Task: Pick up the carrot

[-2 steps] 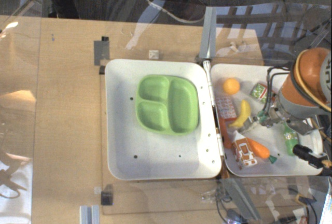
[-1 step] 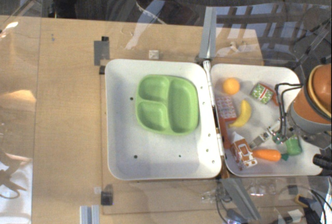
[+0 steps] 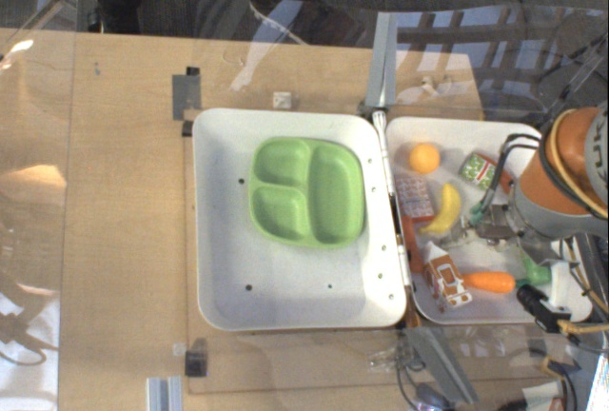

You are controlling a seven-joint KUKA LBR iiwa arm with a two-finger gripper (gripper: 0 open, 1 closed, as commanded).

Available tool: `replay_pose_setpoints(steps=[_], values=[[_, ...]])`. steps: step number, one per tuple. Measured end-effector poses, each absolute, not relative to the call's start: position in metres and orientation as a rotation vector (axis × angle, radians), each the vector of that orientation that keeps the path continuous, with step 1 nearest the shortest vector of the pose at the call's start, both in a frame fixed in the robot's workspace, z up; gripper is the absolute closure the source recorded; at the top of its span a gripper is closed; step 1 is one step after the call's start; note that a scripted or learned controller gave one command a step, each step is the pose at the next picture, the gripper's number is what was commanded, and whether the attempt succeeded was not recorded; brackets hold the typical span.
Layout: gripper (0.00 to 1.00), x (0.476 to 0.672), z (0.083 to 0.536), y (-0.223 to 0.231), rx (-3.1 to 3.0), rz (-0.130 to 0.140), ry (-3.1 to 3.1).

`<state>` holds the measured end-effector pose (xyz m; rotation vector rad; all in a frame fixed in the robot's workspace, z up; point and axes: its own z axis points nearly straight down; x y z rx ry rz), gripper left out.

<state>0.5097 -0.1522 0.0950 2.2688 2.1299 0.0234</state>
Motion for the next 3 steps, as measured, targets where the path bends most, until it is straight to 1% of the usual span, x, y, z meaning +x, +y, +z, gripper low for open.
replay_pose_setpoints(steps=[1,2,3], values=[[0.00,0.591,0.146,-0.163,2.154,0.006,2.278],[0.00,0.648,0.097,-0.120,1.956,0.013,2.431],[1.00,0.653,0.113,-0.117,1.939,0.026,2.430]])
